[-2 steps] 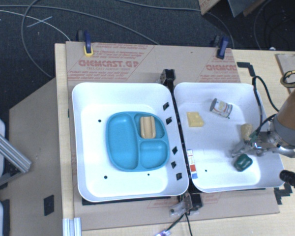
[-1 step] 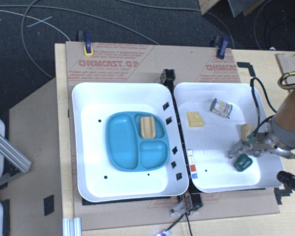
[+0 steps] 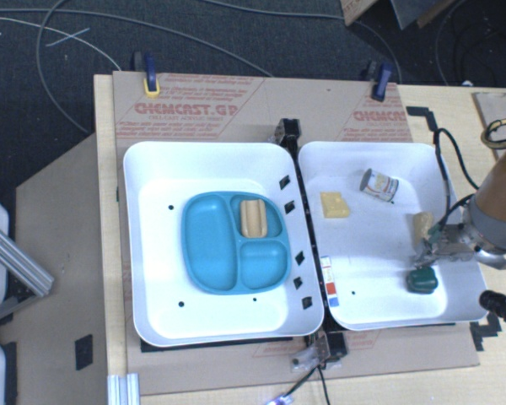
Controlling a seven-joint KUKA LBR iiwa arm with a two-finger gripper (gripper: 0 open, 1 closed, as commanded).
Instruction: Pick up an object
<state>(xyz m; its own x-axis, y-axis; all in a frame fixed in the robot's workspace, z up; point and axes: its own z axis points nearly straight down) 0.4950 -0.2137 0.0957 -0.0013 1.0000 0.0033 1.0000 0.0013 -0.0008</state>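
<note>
Camera view looks down on a worktop carrying two shallow white bins side by side. At about 9 o'clock from the middle, the left bin holds a blue divided tray, and a tan block lies in the tray's upper right compartment. Toward 3 o'clock, the right bin holds several small things well apart from one another: a pale yellow block near its 10 o'clock corner, a small silver and white packet at about 12 o'clock, a tan piece near the right wall, and a dark green object at about 4 o'clock. The arm reaches in from 3 o'clock, and its gripper sits low in the right bin, just above the dark green object and just below the tan piece. Whether the fingers are spread or closed cannot be told, nor whether they touch the green object. A red, white and blue label lies at the right bin's left wall.
</note>
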